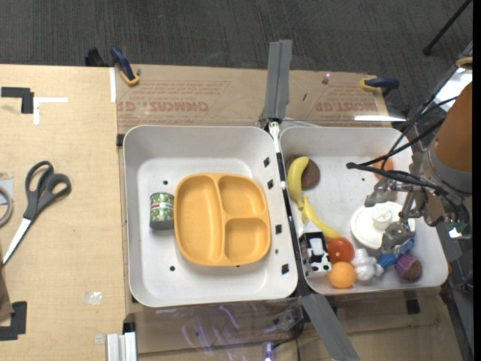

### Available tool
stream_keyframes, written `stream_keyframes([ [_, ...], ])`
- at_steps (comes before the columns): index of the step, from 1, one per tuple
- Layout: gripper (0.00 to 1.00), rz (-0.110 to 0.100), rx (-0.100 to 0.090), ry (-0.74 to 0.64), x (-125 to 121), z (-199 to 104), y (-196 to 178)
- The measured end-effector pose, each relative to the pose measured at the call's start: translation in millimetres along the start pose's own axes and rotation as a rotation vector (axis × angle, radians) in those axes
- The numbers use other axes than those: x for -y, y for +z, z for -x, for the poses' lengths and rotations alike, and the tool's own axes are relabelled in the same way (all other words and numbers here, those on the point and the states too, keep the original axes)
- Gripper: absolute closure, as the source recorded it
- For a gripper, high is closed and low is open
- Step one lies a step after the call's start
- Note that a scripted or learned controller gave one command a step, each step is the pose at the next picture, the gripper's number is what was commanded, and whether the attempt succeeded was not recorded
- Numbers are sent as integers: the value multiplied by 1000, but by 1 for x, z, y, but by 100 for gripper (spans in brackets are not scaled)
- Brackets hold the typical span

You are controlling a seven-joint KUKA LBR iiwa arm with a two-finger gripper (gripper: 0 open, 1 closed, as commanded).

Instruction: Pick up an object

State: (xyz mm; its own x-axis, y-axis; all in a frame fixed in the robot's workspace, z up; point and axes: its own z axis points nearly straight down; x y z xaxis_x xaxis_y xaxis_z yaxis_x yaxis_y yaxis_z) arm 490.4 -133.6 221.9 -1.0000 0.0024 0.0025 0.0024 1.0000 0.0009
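Observation:
My gripper [391, 215] hangs over the right part of the right bin [331, 138], directly above a white round object [374, 228]. Its fingers [373, 198] look spread, open, with the white object just below and between them; I cannot tell whether they touch it. Around it lie a banana [299, 183] with a brown item [310, 174] beside it, a red tomato [340, 248], an orange [342, 275], a small white piece [366, 266], a blue piece [388, 260], a purple piece [409, 267] and a black-and-white box [314, 248].
The left bin [143, 277] holds a yellow divided plate [222, 218] and a green can [161, 210]. Scissors [36, 194] lie on the bench at the left. Dark cables [391, 160] cross above the right bin's far right side.

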Motion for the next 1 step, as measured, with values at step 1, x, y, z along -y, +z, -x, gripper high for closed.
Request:
stream_keyframes([
  [1,0,4,6,8,46,-9,129],
])
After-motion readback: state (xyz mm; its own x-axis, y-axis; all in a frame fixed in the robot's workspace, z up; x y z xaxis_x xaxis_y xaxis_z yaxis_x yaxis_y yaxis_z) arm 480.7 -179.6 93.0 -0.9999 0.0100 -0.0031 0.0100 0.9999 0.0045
